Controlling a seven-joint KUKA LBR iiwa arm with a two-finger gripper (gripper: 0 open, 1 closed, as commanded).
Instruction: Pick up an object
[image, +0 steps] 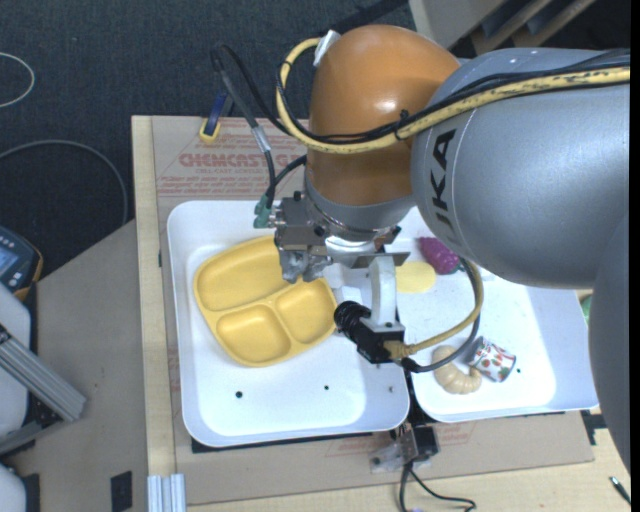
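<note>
1. Gripper hung low over the seam between the two bins, at the right edge of the yellow divided tray. Whether it was released or clenched I could not tell, since the wrist body and a black cable fitting covered its tip. Nothing was seen held in it.
2. Nearest in the right bin lay a cream lumpy piece, with a small red-and-white patterned item touching it on its right side.
3. Farther back, the tray lay tilted in the middle of the left bin, its three compartments facing up. It was the likeliest target, being the thing closest to the tool.
4. Beyond that, in the right bin, a pale yellow disc sat just beside a purple object, both near the arm's wrist.
5. By my judgement the step in hand was the descent onto a target, not yet a lift.
6. The next move called for closing on the tray's thin rim squarely, then rising slowly; a shallow smooth tray could easily slip out.
</note>
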